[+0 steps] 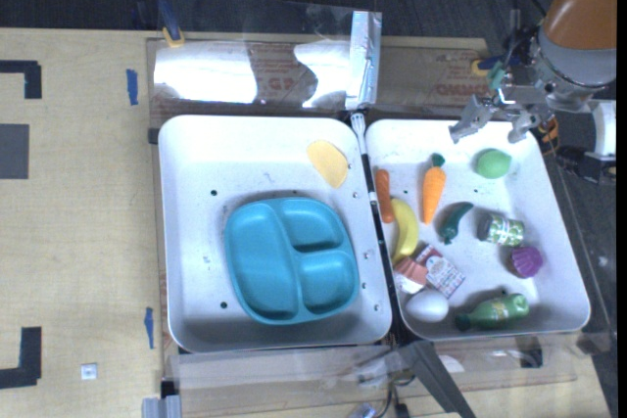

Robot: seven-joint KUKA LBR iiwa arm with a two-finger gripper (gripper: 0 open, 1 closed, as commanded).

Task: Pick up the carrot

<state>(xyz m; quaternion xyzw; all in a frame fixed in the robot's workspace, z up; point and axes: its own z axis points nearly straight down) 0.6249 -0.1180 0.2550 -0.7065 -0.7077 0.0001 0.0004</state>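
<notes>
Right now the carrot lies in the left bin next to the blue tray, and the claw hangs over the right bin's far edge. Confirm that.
Not quite. The camera view shows the carrot in the right bin, not beside the blue tray, which is in the left bin. The claw does hang over the right bin's far edge.

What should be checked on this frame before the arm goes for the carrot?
1. Carrot in view in the right bin, lying unobstructed on top: ok.
2. Gripper above the carrot: not ok, it sits near the bin's far edge, apart from it.
3. Fingers spread: ok, they look open, nothing between them.
4. Room around the carrot: cannot tell; the banana and a dark green vegetable lie close.
5. Carrot held: not ok, it lies on the bin floor.
</notes>
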